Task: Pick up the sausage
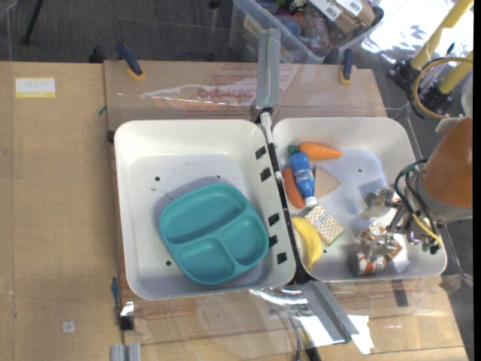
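Observation:
The sausage [291, 187] is a short orange-red link lying along the left wall of the right bin [398, 138], tight against a blue bottle [303, 174]. My gripper [378, 241] hangs low in the bin's front right corner, far right of the sausage, over a small red and white object [367, 262]. The arm's orange band [453, 168] and loose cables hide part of that corner.
In the right bin lie a carrot [319, 151], a tan triangle [325, 180], a banana [305, 240] and a patterned square packet [325, 224]. The left bin [139, 145] holds a teal divided plate [213, 232]. A box of clutter [316, 10] stands behind the bins.

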Controlling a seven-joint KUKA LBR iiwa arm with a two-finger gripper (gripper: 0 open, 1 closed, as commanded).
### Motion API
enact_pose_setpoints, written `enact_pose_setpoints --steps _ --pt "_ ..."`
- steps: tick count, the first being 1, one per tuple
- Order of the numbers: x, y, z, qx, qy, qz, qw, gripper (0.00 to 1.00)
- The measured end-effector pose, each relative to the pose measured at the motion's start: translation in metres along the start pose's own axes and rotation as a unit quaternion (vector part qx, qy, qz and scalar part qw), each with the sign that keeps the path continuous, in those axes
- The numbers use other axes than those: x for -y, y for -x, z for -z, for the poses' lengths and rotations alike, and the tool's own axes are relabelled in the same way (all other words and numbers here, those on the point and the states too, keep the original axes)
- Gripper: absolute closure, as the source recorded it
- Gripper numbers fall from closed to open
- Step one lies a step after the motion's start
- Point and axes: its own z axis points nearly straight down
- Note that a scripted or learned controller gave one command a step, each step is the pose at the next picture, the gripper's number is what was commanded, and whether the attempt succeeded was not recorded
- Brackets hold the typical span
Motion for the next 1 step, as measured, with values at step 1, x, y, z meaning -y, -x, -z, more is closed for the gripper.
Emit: enact_pose_setpoints --steps 1 --pt "0.0427 0.0199 -0.0013 0.003 0.000 0.233 0.9724 0.00"
